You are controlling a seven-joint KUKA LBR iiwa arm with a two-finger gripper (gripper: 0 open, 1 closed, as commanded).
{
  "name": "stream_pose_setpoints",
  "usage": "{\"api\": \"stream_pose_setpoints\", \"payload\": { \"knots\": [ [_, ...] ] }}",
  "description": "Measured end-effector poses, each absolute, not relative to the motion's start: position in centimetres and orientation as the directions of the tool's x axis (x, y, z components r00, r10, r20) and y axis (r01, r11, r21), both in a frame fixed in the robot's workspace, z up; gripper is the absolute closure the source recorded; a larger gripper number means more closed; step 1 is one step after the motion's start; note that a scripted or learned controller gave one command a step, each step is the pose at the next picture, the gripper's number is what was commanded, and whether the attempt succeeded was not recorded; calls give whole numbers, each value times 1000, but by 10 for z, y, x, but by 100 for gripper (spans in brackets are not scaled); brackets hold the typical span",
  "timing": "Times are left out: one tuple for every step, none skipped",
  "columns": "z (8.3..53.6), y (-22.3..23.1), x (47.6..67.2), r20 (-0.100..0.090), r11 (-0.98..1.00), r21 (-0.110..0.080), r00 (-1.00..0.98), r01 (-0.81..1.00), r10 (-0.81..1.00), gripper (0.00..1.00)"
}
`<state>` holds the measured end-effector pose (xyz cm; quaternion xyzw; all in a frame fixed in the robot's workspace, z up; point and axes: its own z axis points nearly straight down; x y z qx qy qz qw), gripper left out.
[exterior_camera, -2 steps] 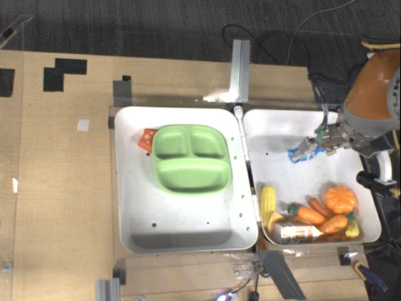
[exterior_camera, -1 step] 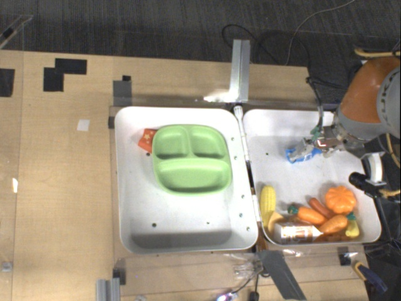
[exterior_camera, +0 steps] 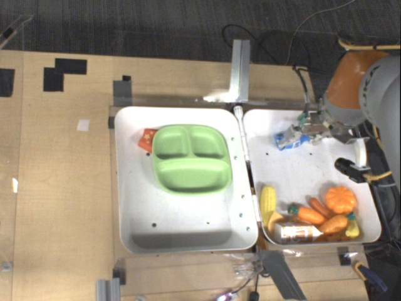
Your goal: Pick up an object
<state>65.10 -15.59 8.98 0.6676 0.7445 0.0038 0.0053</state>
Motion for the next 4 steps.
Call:
{"api": "stream_pose_setpoints", "payload": {
  "knots": [
    [89,-123,669,0,130,-2,-130,992,992,0],
    [101,-122,671,-2,135,3,-135,991,991,100],
    [98,-90,625,1,-124,3,124,992,992,100],
    [186,-26,609,1,-61,5,61,998,998,100]
  ]
}}
